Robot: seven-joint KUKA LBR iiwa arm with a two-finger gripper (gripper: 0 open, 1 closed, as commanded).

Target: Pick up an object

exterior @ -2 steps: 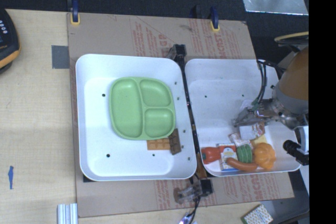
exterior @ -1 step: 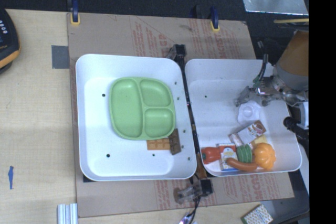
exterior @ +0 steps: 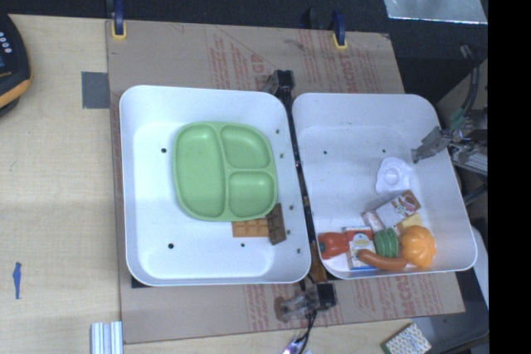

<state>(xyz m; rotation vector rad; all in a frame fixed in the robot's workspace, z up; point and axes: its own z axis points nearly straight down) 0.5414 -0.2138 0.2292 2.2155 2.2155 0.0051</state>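
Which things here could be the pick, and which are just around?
Pick candidates: green plate, brown blocks, white cup, orange ball, small packets, gripper.
Just around: clamps, grey tape, cardboard.

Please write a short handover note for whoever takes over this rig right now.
End effector: at the right bin's right rim, nothing visibly held; open or shut cannot be told.
Right bin: toys piled in the near right corner, among them an orange, a green piece, a red piece, small cartons, and a white cup just behind them.
Left bin: green tray with a brown block at its near edge.
Done: nothing picked yet.
Left: pick up one object.
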